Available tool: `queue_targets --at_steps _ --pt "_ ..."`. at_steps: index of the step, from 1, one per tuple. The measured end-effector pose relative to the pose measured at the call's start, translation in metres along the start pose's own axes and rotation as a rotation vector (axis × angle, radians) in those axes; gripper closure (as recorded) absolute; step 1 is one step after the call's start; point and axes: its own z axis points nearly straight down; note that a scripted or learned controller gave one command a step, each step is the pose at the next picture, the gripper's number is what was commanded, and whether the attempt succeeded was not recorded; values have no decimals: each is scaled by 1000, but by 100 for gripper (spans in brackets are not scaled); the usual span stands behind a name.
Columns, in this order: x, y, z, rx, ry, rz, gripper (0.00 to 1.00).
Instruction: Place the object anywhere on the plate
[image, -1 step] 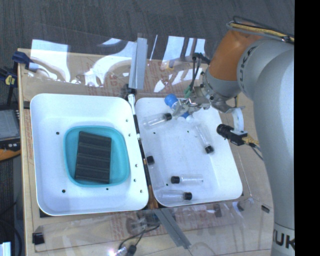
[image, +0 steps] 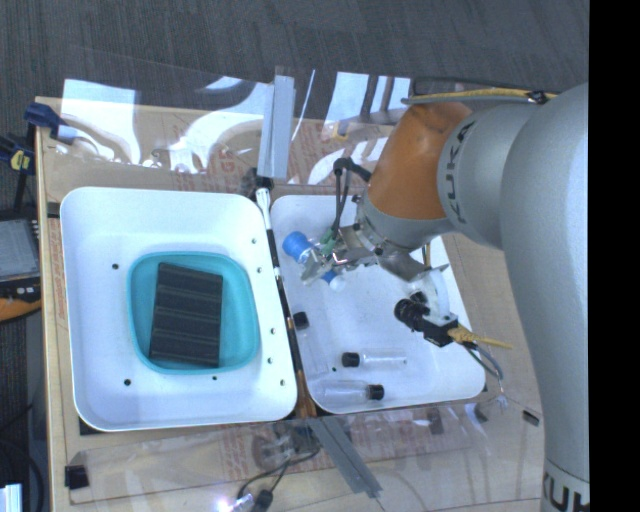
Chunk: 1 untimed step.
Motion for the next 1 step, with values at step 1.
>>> queue_targets --at_steps 1 --pt "67 9 -18 -2 -1 -56 100"
